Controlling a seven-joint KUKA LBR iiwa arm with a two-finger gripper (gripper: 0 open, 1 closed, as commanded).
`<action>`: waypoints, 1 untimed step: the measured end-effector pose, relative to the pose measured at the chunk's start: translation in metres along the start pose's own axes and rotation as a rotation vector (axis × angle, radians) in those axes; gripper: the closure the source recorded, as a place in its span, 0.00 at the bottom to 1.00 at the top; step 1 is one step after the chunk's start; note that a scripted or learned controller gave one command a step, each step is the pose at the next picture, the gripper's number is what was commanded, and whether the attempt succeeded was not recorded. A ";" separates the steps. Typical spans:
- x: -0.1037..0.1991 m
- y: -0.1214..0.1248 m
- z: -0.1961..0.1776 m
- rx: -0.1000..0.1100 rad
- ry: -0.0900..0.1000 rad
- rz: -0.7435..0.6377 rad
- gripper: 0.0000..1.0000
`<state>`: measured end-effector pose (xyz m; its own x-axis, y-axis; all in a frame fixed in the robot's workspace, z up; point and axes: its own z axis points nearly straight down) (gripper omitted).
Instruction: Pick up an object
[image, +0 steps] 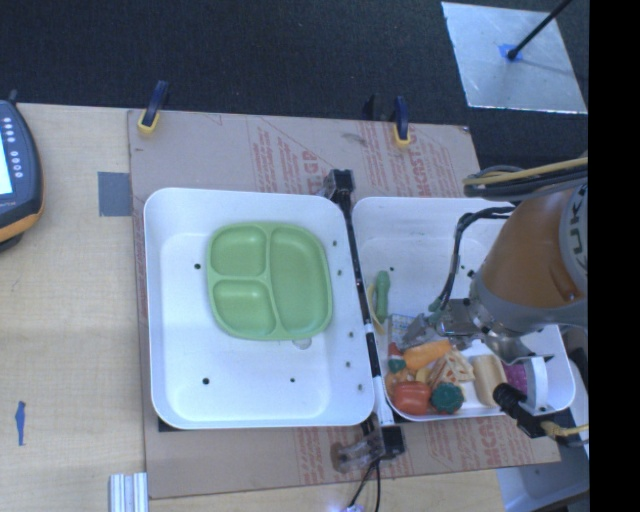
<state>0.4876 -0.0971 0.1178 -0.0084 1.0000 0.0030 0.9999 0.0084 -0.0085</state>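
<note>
The grey-and-orange arm (530, 265) reaches in from the right over the right-hand shallow white bin (420, 225), its metal two-finger gripper (432, 322) lowered just above a heap of small toy foods; whether anything sits between its tips cannot be told from this angle. Directly below the gripper lies an orange carrot-shaped piece (428, 352), and beside that a bundle of pale yellow fry-shaped sticks (455, 370), a tan bread-like block (488, 378) and a purple-and-white piece (522, 378) toward the bin's right wall. At the near left corner rest a red tomato-like round (409, 398) and a dark green knobbly ball (447, 398), touching each other. A slim green pod-shaped piece (381, 296) lies apart from the heap, close against the bin's left wall. The far half of this bin shows bare white floor. In the left-hand shallow white bin (170, 300), a light green plastic plate with three compartments (270, 280) sits in the far half, tilted slightly, with white floor on all sides of it and most toward the near edge. The two bins meet along a dark central seam (358, 300). Both stand on a brown cardboard sheet (250, 150) held by a yellow-and-blue clamp (152, 110) at the far edge, on a pale wooden bench (60, 350). A dark handheld controller (15, 170) lies at far left.
</note>
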 end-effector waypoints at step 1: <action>0.003 -0.008 0.022 -0.016 -0.006 0.006 0.00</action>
<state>0.4789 -0.0942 0.0959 -0.0028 1.0000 -0.0034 1.0000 0.0029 0.0077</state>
